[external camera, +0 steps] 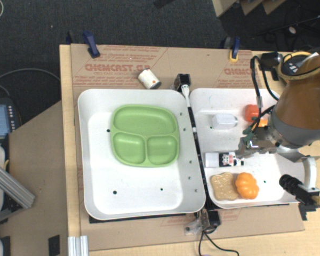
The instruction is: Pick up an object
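Note:
The right white bin (213, 97) holds several small objects. A white block (224, 120) lies near its back, with a red-orange piece (251, 111) to its right. A small black, white and red item (223, 159) lies mid-bin. At the front sit a tan bread slice (224, 186) and an orange pumpkin-like toy (246, 185), side by side. My gripper (249, 143) hangs over the middle of this bin, just right of the black, white and red item and above the orange toy. The arm's body hides the bin's right part.
The left white bin (90, 159) holds a green divided plate (145, 135). A white cylinder (148, 79) lies on the cardboard behind the bins. Blue and yellow clamps (90, 44) grip the board's far edge. A black fixture (183, 82) sits between the bins at the back.

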Motion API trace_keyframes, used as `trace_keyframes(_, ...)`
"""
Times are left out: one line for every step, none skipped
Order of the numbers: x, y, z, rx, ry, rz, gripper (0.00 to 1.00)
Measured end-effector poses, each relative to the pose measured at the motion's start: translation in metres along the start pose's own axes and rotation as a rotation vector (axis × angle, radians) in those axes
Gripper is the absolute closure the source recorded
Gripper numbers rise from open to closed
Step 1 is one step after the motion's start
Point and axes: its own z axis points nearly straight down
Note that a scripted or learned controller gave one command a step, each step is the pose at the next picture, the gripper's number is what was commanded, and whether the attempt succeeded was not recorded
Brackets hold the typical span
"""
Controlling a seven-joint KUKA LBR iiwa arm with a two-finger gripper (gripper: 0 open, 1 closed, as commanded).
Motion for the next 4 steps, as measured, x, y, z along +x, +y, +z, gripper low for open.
trace_keyframes(-0.026, -0.004, 0.115, 0.016, 0.003, 0.005, 1.00)
trace_keyframes(0.044, 0.001, 0.013, -0.001, 0.004, -0.007, 1.00)
trace_keyframes(0.116, -0.001, 0.011, 0.007, 0.003, -0.005, 1.00)
trace_keyframes(0.138, 0.003, -0.199, -0.011, 0.007, -0.004, 1.00)
